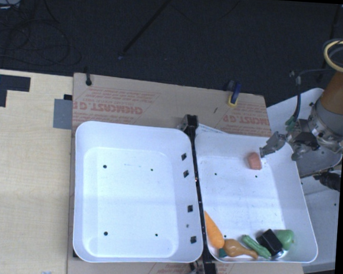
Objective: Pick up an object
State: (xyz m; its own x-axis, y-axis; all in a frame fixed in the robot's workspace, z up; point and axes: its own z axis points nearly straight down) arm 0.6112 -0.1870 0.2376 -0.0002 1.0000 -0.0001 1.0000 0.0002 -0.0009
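Carrot point(213, 228) and green toys point(256, 246) crowd the right bin's point(285, 195) near corner; farther back, the pink block point(254, 161) sits just left of the tool point(283, 146), spread wide and holding nothing.

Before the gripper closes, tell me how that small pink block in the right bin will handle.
The pink block looks small and chunky with rounded edges, so it is probably light and may slip from a loose pinch. It lies alone on the smooth floor of the right bin, so a nudge from the gripper would likely slide it, not roll it.
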